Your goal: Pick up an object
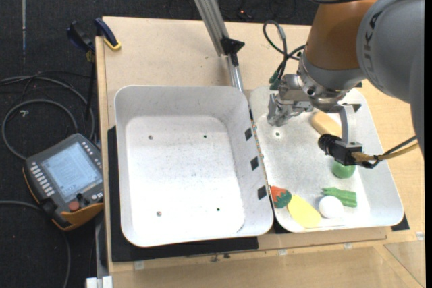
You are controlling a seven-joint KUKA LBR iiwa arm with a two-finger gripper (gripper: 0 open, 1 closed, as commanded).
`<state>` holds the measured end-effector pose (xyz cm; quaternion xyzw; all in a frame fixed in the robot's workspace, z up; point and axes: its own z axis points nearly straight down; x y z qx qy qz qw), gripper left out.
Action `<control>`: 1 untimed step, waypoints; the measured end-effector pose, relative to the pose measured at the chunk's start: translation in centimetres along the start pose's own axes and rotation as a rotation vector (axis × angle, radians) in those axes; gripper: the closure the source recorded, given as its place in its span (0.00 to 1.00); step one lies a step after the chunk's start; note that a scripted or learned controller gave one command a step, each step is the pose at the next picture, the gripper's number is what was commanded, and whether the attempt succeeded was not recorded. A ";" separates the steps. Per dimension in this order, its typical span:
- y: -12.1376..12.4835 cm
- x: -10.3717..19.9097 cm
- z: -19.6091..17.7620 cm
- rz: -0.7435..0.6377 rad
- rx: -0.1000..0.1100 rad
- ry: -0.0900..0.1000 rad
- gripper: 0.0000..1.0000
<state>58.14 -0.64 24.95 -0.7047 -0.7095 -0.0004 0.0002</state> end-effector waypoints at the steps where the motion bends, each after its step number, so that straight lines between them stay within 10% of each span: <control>1: 0.9 6.4 0.4 -0.002 -0.001 0.001 1.00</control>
